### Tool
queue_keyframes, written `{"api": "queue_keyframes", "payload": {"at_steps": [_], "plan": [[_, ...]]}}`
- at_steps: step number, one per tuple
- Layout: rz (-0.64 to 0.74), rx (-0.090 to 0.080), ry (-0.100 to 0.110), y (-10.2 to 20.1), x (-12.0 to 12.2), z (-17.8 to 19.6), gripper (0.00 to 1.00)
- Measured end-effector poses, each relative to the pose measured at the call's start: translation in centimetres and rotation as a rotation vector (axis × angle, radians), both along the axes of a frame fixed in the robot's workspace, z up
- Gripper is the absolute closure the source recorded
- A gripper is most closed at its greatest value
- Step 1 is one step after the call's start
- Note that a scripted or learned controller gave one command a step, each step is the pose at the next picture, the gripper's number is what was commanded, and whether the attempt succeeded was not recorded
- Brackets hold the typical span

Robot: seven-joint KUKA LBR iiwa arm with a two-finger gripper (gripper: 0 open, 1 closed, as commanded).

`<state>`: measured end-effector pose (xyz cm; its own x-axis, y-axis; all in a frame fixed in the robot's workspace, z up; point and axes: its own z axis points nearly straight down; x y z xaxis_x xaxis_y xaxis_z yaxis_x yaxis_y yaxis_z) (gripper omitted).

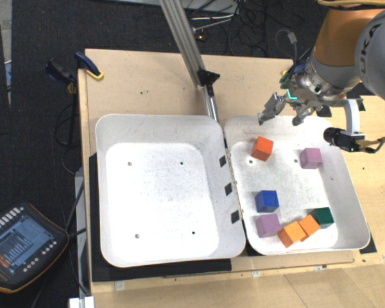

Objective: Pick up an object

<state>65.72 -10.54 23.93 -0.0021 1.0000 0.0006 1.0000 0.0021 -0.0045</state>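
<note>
- The gripper hangs over the right bin's far edge, fingers spread apart, gripping nothing.
- An orange cube lies just below it; a purple cube sits nearby.
- The arm's upper part is cut off.

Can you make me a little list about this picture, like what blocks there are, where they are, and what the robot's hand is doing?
bins: two white ones, left bin and right bin
blocks: six, all in the right bin
orange blocks: one at the back, one at the front
purple blocks: one at the back right, one at the front
blue block: in the middle
green block: at the front, touching the front orange one
gripper: above the right bin's back edge, open, holding nothing
</note>
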Motion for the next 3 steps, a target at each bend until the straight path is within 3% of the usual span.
{"api": "queue_keyframes", "payload": {"at_steps": [1, 3], "plan": [[0.001, -0.001, -0.004, 0.0, 0.1, 0.3, 0.00], [-0.003, -0.001, 0.001, -0.6, 0.2, -12.3, 0.00]]}}
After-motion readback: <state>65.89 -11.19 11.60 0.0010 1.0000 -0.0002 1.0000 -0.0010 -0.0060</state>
